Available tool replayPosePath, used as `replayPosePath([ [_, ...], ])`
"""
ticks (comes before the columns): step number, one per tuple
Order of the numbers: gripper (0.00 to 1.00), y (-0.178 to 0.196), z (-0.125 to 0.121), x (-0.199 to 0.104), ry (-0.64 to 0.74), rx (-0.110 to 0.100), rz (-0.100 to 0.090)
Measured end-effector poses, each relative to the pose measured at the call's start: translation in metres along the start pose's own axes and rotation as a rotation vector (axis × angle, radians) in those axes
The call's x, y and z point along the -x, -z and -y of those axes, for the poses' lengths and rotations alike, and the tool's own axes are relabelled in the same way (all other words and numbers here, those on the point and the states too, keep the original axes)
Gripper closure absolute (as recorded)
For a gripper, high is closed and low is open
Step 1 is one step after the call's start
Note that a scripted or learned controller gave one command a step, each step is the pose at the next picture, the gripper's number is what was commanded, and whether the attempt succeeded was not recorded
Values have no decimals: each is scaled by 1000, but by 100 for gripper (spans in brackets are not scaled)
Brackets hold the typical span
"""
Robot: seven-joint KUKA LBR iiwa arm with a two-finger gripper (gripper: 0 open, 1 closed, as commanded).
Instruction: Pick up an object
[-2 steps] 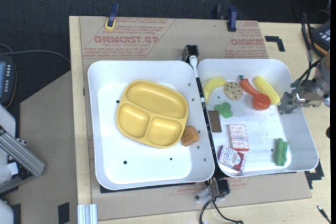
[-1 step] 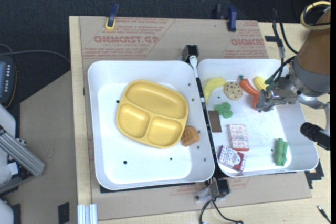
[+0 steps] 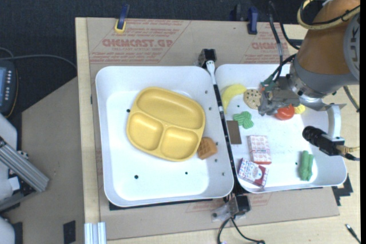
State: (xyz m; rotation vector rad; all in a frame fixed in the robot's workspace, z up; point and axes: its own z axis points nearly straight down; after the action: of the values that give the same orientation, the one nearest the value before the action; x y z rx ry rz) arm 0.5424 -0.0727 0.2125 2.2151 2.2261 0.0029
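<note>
My gripper (image 3: 271, 103) hangs low over the back of the right bin (image 3: 286, 183). Right beside it, on its right, lies a red tomato-like piece (image 3: 285, 113), partly hidden by the gripper body. A round speckled cookie (image 3: 250, 98) lies just to its left, next to a yellow piece (image 3: 232, 92). I see nothing clearly held.
The right bin also holds a green leafy piece (image 3: 243, 119), a brown bar (image 3: 234, 131), two red-and-white packets (image 3: 259, 149) (image 3: 251, 172) and a green pickle (image 3: 307, 166). In the left bin (image 3: 114, 180) are a yellow divided plate (image 3: 166, 123) and an orange-brown piece (image 3: 207, 148).
</note>
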Motion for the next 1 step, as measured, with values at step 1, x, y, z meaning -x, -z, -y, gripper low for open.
replayPosePath([
  [1,100,-6,-6,-52,0,-3,-1],
])
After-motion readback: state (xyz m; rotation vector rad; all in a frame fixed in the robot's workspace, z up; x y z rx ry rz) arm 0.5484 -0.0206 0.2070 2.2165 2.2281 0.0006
